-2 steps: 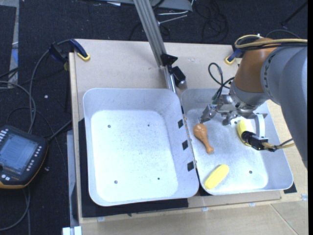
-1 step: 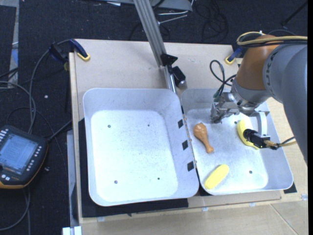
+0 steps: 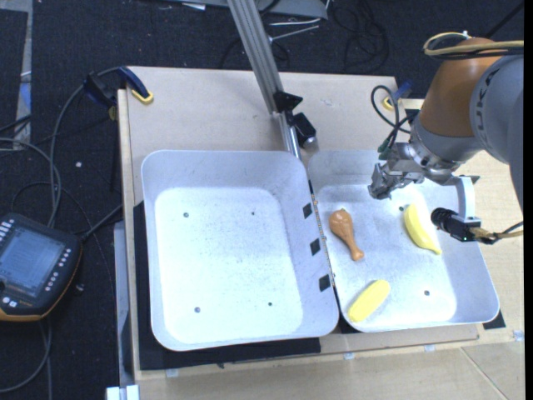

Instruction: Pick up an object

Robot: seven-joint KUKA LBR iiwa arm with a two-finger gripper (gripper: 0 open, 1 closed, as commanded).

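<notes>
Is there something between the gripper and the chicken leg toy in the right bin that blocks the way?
Nothing visible does. The gripper is above the right bin, near its far side, and the chicken leg toy lies apart on bare floor. The banana and yellow piece lie off to the sides.

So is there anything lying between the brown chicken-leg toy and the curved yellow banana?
No. In the camera view, just bare white bin floor separates the brown toy drumstick from the yellow banana; the gripper hangs farther back.
</notes>
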